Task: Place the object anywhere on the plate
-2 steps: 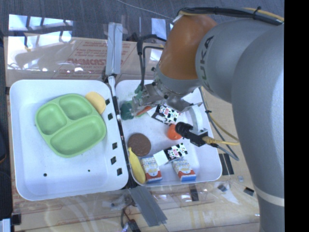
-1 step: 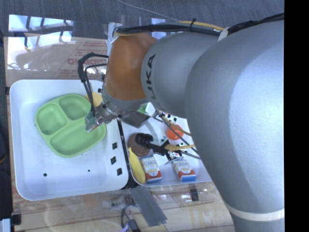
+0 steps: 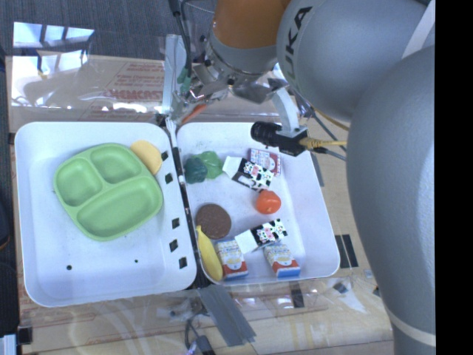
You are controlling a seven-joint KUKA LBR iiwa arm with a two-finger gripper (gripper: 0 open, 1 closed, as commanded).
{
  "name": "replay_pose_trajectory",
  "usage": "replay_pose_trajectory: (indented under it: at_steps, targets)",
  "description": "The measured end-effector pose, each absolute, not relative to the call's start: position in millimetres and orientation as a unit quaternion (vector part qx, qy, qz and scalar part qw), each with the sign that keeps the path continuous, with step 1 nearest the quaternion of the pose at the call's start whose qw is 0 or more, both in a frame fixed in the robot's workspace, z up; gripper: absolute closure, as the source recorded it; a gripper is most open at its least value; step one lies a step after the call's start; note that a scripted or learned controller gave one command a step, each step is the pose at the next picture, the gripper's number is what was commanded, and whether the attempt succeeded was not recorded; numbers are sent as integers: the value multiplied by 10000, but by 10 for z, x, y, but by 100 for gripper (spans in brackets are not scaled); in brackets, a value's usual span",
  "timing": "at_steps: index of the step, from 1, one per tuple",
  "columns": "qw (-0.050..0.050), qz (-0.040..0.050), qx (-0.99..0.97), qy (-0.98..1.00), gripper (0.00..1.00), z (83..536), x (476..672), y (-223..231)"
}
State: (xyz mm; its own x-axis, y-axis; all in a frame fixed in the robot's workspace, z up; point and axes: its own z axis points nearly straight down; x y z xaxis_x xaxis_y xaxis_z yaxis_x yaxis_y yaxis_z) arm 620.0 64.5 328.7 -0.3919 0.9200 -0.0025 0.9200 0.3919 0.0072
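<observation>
Yellow rounded piece (image 3: 146, 154), perhaps a lemon, in the left bin (image 3: 44, 272), touching the upper right rim of the green three-part plate (image 3: 108, 191), not on it. Gripper (image 3: 191, 83) up at the far edge, above the seam between the bins, well apart from the yellow piece; open or closed, impossible to tell under the wrist. In the right bin (image 3: 310, 198): green leafy toy (image 3: 203, 166), red tomato (image 3: 268, 202), brown disc (image 3: 213, 220), banana (image 3: 208, 254), several small cartons. Both bins side by side on the surface.
</observation>
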Motion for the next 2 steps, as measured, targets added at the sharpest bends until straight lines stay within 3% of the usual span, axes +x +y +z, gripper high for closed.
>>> replay_pose_trajectory:
  at_steps: [1, 2]
  targets:
    - [-33, -29, 4905, 8714, 100, 2356, 5495, 1294]
    - [7, 5, 4117, 9113, 100, 3219, 6005, 1862]
